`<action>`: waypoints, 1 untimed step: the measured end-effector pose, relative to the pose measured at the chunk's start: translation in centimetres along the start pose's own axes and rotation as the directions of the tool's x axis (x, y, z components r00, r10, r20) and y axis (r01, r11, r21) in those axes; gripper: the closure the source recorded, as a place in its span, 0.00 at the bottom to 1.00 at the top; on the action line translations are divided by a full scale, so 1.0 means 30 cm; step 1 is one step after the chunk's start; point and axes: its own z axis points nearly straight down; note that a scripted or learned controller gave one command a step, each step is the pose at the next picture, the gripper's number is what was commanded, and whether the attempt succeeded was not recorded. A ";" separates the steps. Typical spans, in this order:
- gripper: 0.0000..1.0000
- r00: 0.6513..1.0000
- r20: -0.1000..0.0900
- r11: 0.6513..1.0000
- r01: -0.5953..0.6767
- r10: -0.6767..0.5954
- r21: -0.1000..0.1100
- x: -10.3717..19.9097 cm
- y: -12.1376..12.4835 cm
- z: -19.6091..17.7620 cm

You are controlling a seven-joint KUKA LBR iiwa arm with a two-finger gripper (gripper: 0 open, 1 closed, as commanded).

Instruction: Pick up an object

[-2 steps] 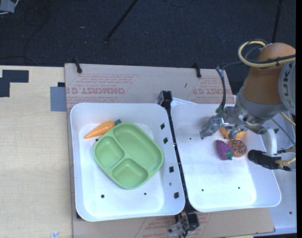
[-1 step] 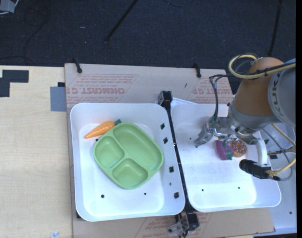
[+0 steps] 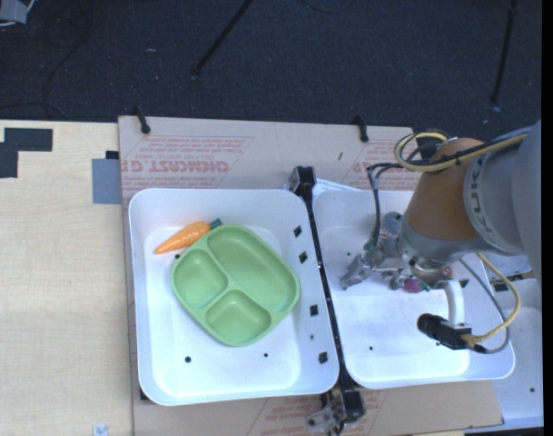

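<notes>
We see the gripper (image 3: 360, 271) low over the right bin (image 3: 394, 361); its fingers' spread we cannot tell. A green divided plate (image 3: 234, 284) and toy carrot (image 3: 182, 237) lie in the left bin (image 3: 158, 352).

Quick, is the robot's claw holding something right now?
Gripper: low over the right bin; whether it grips anything cannot be told.

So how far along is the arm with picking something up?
Nothing looks picked up yet. The green divided plate and the toy carrot both lie in the left bin, untouched. The gripper is down in the right bin, near its left wall, with nothing visible between its fingers. The grasp and the lift are left to do.
</notes>
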 end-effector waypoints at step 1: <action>1.00 1.000 0.001 1.000 -0.007 0.007 -0.004 -0.007 0.004 -0.045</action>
